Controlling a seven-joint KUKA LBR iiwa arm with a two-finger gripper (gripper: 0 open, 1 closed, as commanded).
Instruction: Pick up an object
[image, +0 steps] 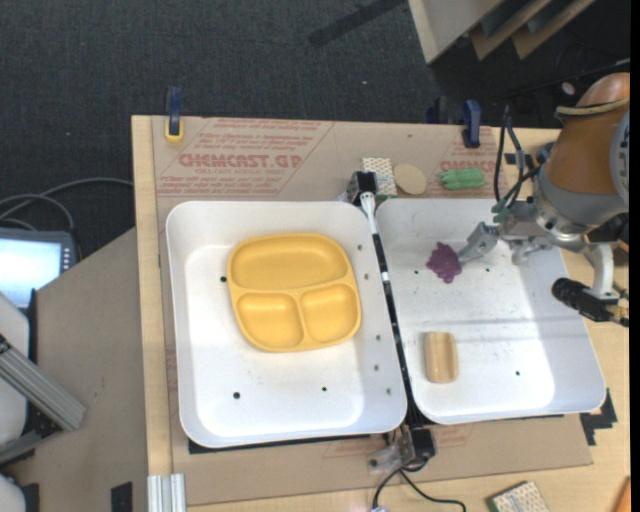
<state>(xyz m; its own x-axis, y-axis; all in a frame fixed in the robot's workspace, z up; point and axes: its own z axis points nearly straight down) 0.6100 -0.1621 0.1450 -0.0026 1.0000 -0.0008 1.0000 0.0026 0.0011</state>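
Dark carpet is seen around a plywood bench (250, 160) printed with red lettering, on which two shallow white bins are set side by side. From the camera view, the left bin (200, 330) is occupied by a yellow divided tray (293, 290), placed slightly above its middle. In the right bin (540, 350), a purple object (444, 262) is found in the upper left part, and a tan block (439, 357) is seen lower down, near the bin's left wall.

The arm (585, 160) is brought in from the right, and the gripper (500, 238) is held low over the upper part of the right bin. The purple object lies just beside the gripper, to its left and a little lower; nothing is seen between the fingers, and their spread cannot be told. The tan block lies well apart from the gripper, below it.

Bare bin floor is left open between the two objects and toward the lower right corner. Behind the bins, on the bench, a round tan disc (410, 179) and a green item (462, 180) are laid near the top edge, between two blue clamps (471, 122).
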